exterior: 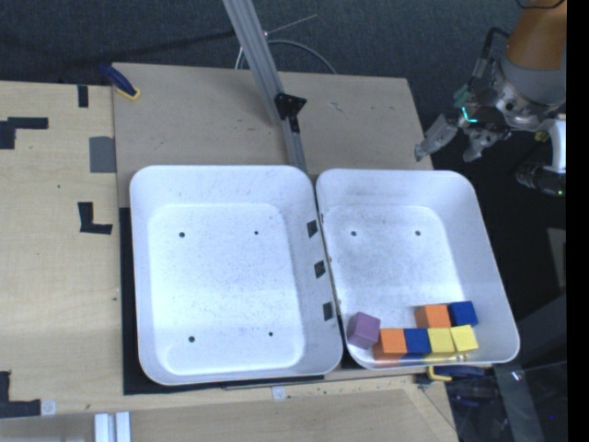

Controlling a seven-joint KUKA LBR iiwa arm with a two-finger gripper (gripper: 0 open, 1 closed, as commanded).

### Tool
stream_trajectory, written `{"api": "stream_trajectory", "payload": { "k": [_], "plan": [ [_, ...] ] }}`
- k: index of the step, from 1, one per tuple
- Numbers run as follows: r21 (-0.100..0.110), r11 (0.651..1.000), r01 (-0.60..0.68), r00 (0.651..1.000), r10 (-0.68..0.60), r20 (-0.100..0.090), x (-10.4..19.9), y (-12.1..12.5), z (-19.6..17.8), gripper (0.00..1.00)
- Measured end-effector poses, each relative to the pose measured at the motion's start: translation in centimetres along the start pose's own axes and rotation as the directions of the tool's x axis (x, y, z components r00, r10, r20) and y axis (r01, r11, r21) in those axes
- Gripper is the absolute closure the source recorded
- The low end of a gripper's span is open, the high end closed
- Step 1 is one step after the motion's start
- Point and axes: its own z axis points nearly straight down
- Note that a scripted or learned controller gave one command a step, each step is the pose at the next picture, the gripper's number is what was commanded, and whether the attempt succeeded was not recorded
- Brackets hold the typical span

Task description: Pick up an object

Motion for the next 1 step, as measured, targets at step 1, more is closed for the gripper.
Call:
{"api": "stream_trajectory", "payload": {
  "k": [1],
  "plan": [
    [0.007,1.000,0.001,1.000,-0.001,0.000,0.36,2.25,9.40,0.00]
  ]
}}
